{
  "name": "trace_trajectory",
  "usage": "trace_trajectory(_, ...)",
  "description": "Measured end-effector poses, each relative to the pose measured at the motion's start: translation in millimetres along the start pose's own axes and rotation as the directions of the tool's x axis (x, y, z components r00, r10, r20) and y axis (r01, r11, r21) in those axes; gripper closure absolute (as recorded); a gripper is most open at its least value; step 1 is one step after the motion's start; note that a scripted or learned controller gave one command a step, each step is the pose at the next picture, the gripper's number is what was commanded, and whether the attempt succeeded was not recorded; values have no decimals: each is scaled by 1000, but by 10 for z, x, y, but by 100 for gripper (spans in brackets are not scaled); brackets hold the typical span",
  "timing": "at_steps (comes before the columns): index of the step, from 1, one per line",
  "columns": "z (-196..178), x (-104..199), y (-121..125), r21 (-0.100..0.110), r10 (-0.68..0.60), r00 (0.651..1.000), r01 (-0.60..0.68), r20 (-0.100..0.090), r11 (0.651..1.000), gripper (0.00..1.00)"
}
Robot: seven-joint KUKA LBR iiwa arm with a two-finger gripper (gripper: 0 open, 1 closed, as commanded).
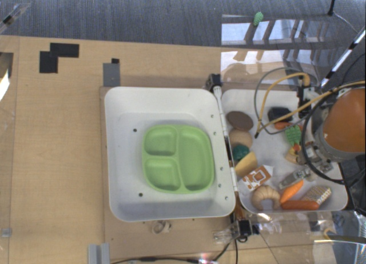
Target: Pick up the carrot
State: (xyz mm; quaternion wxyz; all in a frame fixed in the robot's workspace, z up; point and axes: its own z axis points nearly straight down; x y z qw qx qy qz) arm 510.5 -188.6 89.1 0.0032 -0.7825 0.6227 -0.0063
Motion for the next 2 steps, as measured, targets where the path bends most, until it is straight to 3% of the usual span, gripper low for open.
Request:
trace_trajectory(1,-16,-63,121,16,-282,959,282,-3,959,0)
trace_trajectory(2,-151,-76,44,34,-282,959,282,-10,959,100)
